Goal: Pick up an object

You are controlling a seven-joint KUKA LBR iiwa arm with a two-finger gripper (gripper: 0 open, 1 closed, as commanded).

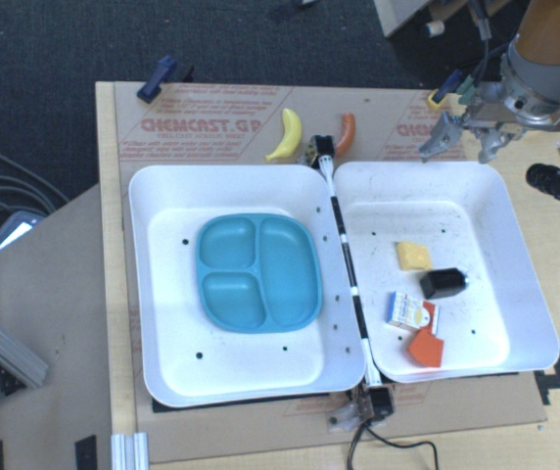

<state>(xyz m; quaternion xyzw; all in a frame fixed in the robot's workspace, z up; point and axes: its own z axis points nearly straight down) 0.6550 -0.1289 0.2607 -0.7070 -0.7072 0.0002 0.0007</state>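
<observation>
Grey arm (539, 71) with an orange band (554, 23) and pale metal fingers (442, 140)

Item count, both bins and bench

Two bins (163, 360); one blue tray (258, 272); four small objects (427, 311); one banana (286, 135); one orange piece (345, 133).

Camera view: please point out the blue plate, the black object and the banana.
blue plate (258, 271): camera view, on its central divider.
black object (443, 283): camera view, on its top face.
banana (286, 136): camera view, on its middle.

A yellow banana (285, 135) and an orange carrot (345, 133) lie on the bench behind the bins.
</observation>
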